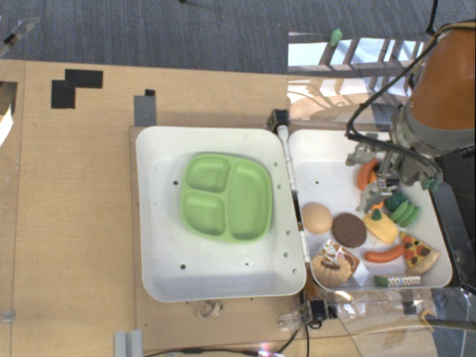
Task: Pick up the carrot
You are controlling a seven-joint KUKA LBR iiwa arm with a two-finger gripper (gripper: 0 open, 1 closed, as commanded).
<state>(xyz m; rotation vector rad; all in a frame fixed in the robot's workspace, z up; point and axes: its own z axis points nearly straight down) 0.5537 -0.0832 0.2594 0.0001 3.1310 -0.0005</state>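
We see the carrot [367, 174], small and orange, lying in the right bin [320, 151] just beside the gripper [384, 187]. We cannot tell how the gripper is set. The carrot looks light, rigid, smooth; grip mid-body.

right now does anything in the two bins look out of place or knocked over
Nothing stands out. The green plate lies flat in the left bin. The toy foods, including the carrot, sit loosely piled in the right bin, under the gripper, with nothing spilled onto the bench.
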